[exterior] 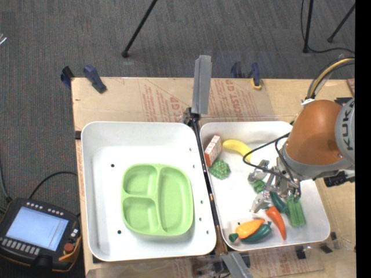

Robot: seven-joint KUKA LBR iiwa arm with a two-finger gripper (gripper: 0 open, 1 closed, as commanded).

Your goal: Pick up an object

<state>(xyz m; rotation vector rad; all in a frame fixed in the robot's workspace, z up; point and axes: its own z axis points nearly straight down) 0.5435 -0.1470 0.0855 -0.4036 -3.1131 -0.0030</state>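
Observation:
My gripper [262,190] hangs low over the middle of the right bin [243,129], its two metal fingers [259,204] spread open with nothing gripped between them. Just to its right and below lie a dark green vegetable [278,202], an orange carrot [277,221] and a light green block [296,212]. An orange-yellow pepper [249,228] and a green pepper [262,233] rest at the bin's front edge. A yellow banana [236,147], a small red-and-white box [213,149] and a bumpy green piece [219,169] sit toward the bin's back left.
The left bin [98,149] holds a light green divided plate [157,200]. A grey upright post [202,91] stands behind the seam between the bins. A teach pendant [37,231] lies on the floor at front left.

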